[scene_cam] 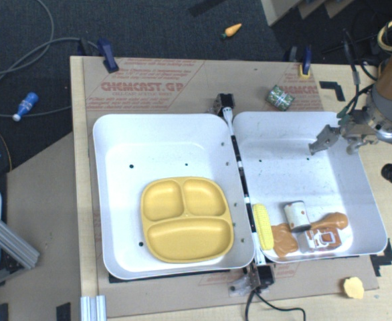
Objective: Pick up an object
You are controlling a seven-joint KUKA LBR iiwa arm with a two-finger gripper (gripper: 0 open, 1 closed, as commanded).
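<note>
Grey two-finger gripper (pixel 331 139) hangs open and holds nothing; we should lower it squarely over the small white cylinder (pixel 295 214), avoiding the yellow corn cob (pixel 262 225).

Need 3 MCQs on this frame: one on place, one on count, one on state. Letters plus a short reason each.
1. Where does the yellow three-compartment plastic plate lie?
A. left white bin
B. right white bin
C. on the bench outside the bins

2. How many compartments does the plate have?
A. two
B. three
C. four

3. What is the gripper doing?
A. lifting the plate
B. pressing on the corn cob
C. over the right bin's far part, nothing seen in it

Answers:
1. A: the plate sits in the left white bin, toward its near side.
2. B: two small sections on the far side, one wide section nearer.
3. C: it is above the right white bin, apart from the yellow corn cob toy and the other items in the near corner.
</note>
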